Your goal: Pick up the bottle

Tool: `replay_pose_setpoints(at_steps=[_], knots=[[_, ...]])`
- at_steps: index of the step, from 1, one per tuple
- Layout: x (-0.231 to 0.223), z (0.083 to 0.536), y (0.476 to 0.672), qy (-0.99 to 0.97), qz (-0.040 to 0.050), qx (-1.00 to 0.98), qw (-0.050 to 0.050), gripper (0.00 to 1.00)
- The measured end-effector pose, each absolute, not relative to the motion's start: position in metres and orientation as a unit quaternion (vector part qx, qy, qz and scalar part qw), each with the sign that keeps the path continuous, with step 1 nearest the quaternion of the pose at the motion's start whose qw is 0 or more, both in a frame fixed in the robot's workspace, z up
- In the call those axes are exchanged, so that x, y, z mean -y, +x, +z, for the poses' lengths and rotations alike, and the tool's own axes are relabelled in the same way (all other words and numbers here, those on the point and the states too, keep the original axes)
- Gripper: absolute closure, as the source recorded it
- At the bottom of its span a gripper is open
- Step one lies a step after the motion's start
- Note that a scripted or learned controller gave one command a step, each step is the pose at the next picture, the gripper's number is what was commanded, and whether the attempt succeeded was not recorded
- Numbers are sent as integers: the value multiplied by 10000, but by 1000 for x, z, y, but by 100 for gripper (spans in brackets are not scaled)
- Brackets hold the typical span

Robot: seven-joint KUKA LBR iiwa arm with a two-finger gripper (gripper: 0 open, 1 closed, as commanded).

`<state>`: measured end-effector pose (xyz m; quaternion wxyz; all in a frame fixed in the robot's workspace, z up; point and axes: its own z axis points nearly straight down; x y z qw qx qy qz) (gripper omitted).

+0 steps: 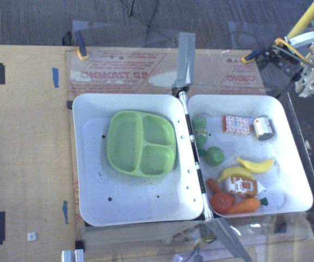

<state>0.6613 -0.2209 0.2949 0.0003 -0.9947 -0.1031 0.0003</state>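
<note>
Carrot point(245, 205), front rim; bottle point(200, 131) lengthwise along divider, far left of gripper point(309, 81); jaws' state indiscernible.

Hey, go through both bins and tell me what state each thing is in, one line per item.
Green bottle: lying against the right bin's left wall.
Green divided plate: flat in the left bin.
Can: on its side.
Banana: lying flat.
Carrot: lying at the near edge.
Claw: outside the bins, upper right.

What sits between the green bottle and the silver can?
In the camera view, a small red-and-white carton lies between the green bottle and the silver can.
</note>
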Motion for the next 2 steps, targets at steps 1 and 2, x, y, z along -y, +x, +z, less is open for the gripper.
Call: replay_pose_setpoints(at_steps=[1,2], knots=[[218,305,663,-9943,2,1062,1,100],[202,300,660,-9853,21,1711,16,100]])
